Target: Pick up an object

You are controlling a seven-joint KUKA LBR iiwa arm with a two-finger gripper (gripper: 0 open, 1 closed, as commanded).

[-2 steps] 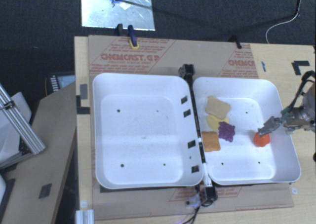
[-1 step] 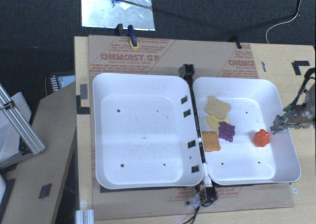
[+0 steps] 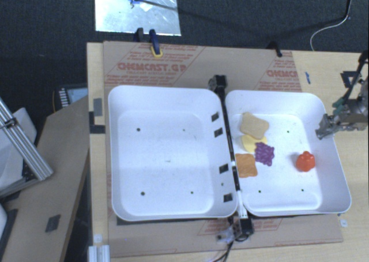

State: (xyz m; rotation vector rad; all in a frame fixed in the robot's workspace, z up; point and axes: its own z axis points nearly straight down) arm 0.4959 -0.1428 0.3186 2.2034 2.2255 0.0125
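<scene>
A slanted overhead view of a worktop [image 3: 190, 62] carrying two shallow white bins side by side. The left bin [image 3: 164, 151] has a bare floor. The right bin [image 3: 285, 154] holds five small food-like items gathered toward its left and middle: a tan bread-like piece [image 3: 253, 124], a pale yellow piece [image 3: 249, 142] just below and touching it, a purple grape cluster [image 3: 264, 153], an orange-brown flat piece [image 3: 246, 165] near the divider, and a red-orange rounded item [image 3: 305, 161] sitting apart toward the right. The end effector [image 3: 330, 127] hovers at the right bin's right rim, above and to the right of the red-orange item, touching none of them; its state cannot be told at this size and angle. Nothing is lifted, so by appearance the pick has not begun: choosing an item, descending, gripping and raising all remain
</scene>
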